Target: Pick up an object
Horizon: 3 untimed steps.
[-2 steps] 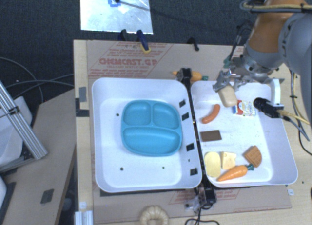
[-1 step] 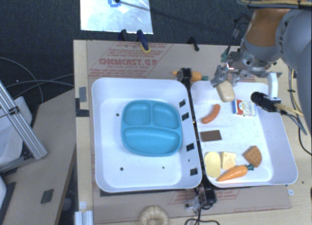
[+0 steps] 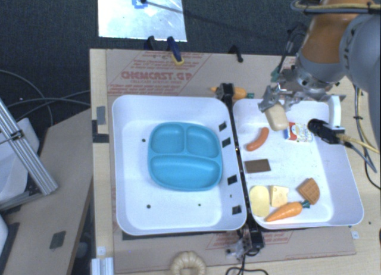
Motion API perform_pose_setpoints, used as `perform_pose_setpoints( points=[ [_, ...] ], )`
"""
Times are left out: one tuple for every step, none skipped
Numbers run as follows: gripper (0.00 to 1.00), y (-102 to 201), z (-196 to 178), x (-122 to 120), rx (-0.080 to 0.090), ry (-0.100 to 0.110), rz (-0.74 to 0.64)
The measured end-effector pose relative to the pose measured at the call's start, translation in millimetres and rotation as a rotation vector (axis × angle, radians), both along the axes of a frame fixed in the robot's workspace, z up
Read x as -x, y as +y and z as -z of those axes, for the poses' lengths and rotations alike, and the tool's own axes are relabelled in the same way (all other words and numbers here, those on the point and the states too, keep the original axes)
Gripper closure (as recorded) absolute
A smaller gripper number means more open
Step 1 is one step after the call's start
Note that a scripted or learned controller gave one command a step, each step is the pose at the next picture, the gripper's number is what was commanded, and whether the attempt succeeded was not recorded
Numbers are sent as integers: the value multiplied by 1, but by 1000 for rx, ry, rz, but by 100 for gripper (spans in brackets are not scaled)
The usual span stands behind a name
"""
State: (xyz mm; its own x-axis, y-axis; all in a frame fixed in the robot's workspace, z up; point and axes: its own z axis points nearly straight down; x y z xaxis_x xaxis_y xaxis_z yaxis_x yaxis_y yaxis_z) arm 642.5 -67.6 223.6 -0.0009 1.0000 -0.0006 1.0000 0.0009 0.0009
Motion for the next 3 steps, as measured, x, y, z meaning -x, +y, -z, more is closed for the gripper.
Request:
perform_pose_setpoints(
  points=[
    [100, -6, -9, 0, 0, -2, 0],
    [100, -1, 7, -8, 1, -1, -4],
    [100, -9, 9, -4, 1, -1, 1]
  ],
)
